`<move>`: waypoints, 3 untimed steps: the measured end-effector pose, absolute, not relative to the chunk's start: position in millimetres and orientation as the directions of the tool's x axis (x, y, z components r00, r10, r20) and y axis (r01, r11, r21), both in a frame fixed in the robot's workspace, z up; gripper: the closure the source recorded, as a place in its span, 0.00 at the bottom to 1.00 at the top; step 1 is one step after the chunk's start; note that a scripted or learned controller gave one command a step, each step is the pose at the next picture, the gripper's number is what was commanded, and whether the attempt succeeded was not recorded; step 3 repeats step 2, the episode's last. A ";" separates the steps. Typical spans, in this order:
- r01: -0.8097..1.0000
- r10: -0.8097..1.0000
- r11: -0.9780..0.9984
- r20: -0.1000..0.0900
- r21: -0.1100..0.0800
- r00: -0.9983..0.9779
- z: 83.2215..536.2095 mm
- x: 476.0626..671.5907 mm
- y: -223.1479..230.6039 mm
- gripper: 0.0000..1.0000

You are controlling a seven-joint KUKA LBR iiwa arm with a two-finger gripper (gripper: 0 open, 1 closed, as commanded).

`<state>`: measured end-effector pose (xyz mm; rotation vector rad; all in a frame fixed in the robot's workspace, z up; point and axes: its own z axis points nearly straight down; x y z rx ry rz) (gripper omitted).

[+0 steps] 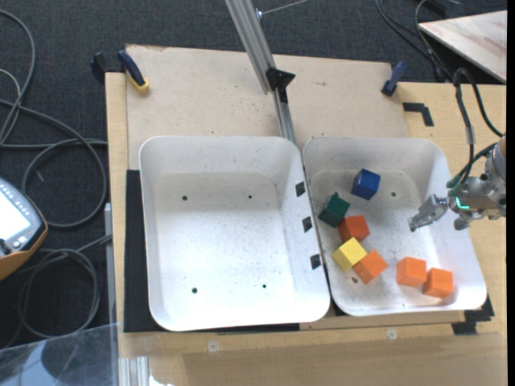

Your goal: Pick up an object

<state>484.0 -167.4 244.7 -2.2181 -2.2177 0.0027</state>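
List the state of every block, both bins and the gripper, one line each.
blue block: loose in right bin
green block: tilted, loose
yellow block: touching an orange block
orange blocks: four, all loose
right bin: holds all seven blocks
left bin: speckled floor
gripper: over right bin, holding nothing

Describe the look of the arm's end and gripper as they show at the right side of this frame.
The gripper is small and grey metal, with slim fingers at the end of a rounded silver-grey wrist body. A small teal-green light or marking glows on that body by the fingers' base. Dark cables run down toward the wrist from the upper right. The picture is too coarse to show other markings.
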 end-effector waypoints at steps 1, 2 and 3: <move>1.000 1.000 0.000 0.001 0.000 0.000 246.6 484.9 -167.4 0.00; 1.000 1.000 -0.001 0.003 -0.007 0.001 185.5 484.6 -173.2 0.00; 1.000 1.000 -0.001 0.003 -0.007 0.001 185.5 484.6 -173.2 0.00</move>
